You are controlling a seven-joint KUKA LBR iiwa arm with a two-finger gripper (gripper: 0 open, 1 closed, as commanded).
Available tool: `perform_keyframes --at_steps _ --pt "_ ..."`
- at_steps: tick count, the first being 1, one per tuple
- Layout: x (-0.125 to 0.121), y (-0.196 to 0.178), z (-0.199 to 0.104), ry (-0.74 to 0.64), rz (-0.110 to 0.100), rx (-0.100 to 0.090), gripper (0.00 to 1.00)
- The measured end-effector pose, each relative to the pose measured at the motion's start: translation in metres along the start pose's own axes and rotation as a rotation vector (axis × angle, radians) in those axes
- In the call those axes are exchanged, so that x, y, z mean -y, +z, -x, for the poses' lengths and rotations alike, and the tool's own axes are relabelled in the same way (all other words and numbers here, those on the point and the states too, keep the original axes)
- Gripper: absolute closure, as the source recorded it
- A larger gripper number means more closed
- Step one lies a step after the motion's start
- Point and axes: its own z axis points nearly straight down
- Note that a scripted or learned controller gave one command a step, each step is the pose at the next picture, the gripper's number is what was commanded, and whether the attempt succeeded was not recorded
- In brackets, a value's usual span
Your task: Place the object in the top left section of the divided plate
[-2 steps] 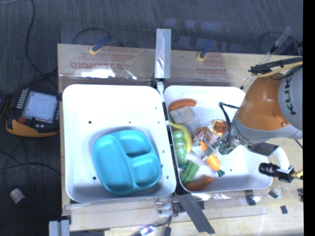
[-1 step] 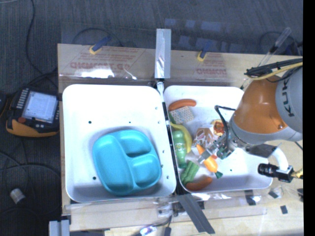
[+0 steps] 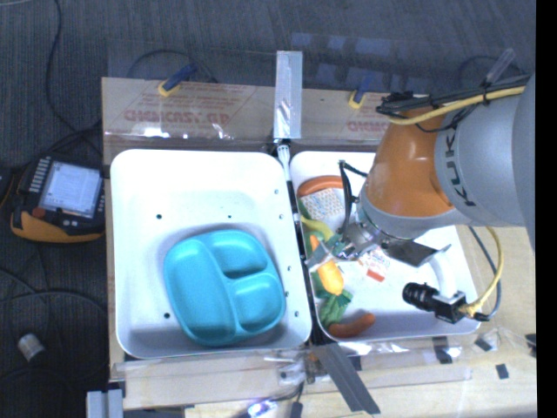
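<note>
Hanging over the right bin (image 3: 452,316), my arm (image 3: 409,181) comes in from the right with its orange band above the wrist, and my pincer (image 3: 346,249) sits low among the clutter at the bin's left side. Whether it is clenched or released I cannot tell from this camera view; the wrist hides too much.

Just beneath and beside the pincer lie the candidates: a yellow piece (image 3: 330,276) nearest to it, a green leafy bit (image 3: 335,304) just near of that, and a reddish sausage shape (image 3: 351,324) at the near wall. An orange-rimmed strainer-like item (image 3: 320,197) lies farther back. I judge the yellow piece is the object I am after, though nothing shows it gripped.

The divided plate (image 3: 224,287), turquoise, rests in the left bin (image 3: 139,190), well apart from my pincer, across the wall between the bins. Its top left section (image 3: 196,273) is the large one on the left.

To do this step well, I should centre squarely over the yellow piece, avoid pinching the green bit along with it, lift clear of the dividing wall, and release low over that section so nothing rolls.
</note>
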Motion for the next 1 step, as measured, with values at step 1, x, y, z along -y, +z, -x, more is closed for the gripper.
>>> perform_keyframes --at_steps 1 --pt "-0.0216 0.0007 -0.0404 0.246 -0.004 0.000 1.00"
